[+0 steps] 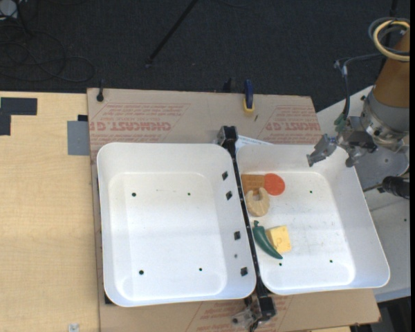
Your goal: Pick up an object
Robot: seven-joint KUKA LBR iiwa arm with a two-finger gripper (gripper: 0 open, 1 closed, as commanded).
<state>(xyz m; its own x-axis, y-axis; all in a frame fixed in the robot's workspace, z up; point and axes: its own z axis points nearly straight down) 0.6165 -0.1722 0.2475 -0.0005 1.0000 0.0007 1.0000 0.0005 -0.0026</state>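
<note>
Several small objects lie against the left side of the right bin (346,254): a red disc (274,184), a brown flat piece (252,182) beside it, a tan rounded piece (257,203), a green curved object (266,241) and a yellow block (280,238) touching it. My gripper (335,153) hangs above the bin's far right corner, well to the right of the red disc. Its fingers are spread open with nothing between them.
The left bin (117,185) lies beside the right one, joined by a black divider strip (236,206). Both rest on a cardboard sheet (159,116). A blue and yellow clamp (248,97) stands at the cardboard's far edge. Wooden bench surface (34,220) lies to the left.
</note>
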